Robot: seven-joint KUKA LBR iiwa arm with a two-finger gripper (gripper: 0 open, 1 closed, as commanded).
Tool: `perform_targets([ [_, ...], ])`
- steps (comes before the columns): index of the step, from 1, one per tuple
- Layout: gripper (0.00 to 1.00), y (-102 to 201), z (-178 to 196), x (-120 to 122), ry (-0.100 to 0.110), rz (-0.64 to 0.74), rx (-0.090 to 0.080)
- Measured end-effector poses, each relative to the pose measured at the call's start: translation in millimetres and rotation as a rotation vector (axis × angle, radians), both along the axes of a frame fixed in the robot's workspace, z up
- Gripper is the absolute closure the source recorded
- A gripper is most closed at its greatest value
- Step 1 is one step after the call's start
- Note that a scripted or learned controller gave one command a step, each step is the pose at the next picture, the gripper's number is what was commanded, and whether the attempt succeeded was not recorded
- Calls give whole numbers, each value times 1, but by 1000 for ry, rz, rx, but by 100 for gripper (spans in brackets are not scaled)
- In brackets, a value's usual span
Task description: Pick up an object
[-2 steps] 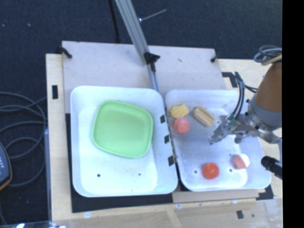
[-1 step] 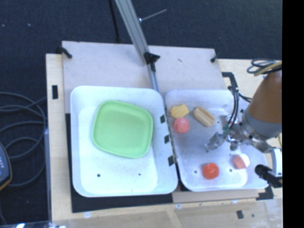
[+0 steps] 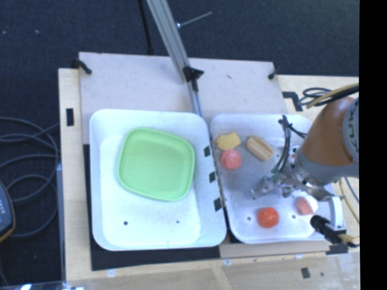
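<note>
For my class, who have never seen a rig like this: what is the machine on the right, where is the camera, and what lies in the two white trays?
This is one picture from a camera fixed above a bench, looking down at a slant. The machine is a robot arm, grey with an orange band, reaching in from the right; its gripper hangs over the right bin. That bin holds a yellow piece, a tan bread-like roll, a pink ball, a red-orange ball and a pinkish item. The left bin holds a green square plate. Nothing is visibly held.

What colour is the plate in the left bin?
Light green, seen clearly in the camera view: plate in the left bin.
</note>
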State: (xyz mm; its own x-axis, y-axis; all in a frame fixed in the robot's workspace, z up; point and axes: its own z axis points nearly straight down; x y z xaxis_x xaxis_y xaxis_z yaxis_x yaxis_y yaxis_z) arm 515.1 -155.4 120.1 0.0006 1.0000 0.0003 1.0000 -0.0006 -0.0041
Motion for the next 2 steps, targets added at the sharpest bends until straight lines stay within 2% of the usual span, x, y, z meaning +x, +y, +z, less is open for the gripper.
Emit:
perform_targets([
  [1,100,0,13,2,-6,-1,0],
  [2,100,-2,55,2,-9,0,-1],
])
